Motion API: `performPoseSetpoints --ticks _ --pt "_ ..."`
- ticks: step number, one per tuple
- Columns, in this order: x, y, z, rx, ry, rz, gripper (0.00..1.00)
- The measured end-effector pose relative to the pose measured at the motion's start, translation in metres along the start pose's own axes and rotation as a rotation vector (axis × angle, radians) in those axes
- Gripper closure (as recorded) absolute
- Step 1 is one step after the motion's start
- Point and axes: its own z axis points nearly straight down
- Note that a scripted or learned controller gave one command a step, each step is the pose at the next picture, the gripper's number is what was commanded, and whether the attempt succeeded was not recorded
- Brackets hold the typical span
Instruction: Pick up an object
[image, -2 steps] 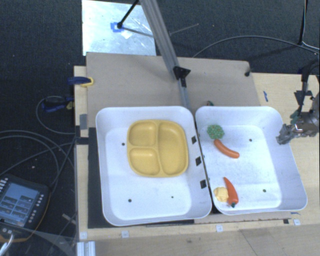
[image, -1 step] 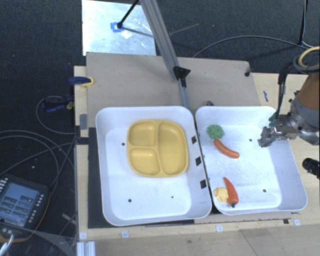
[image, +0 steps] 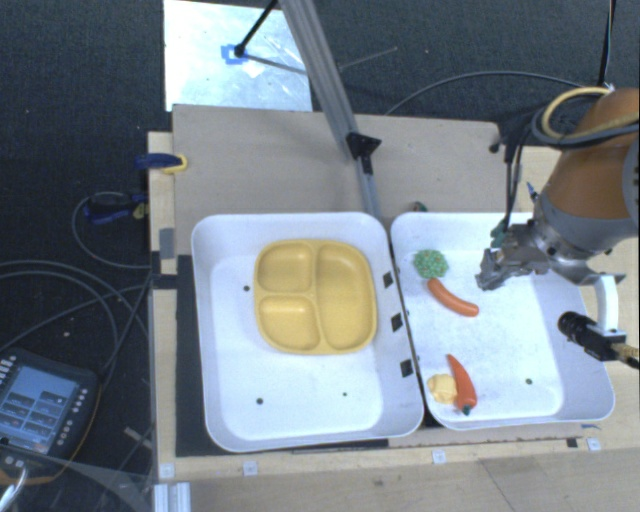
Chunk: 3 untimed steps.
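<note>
Two shallow white plastic bins with rounded corners sit side by side on a tan board in the middle of the frame. The left bin (image: 230, 400) holds a glossy yellow plastic plate (image: 314, 297) with three moulded compartments, lying flat in the bin's upper half. The right bin (image: 540, 400) holds toy foods: a bumpy green broccoli floret (image: 431, 264) near its upper left, a smooth orange-red sausage (image: 453, 298) lying slantwise just below the floret, and, at the lower left, a red chilli pepper (image: 461, 382) touching a small pale yellow lumpy piece (image: 441, 385). The grey metal gripper (image: 492, 277) hangs over the right bin's upper middle, just right of the sausage and floret; nothing is seen in it, and whether it is open or closed cannot be told. The orange-banded arm (image: 590, 190) enters at the frame's right.
</note>
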Motion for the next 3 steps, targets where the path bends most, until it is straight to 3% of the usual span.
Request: performPoseSetpoints --ticks 2,3 --pt "0.093 -0.002 0.002 -0.001 0.000 0.001 1.00" --pt "0.154 0.004 0.001 0.000 0.001 0.000 1.00"
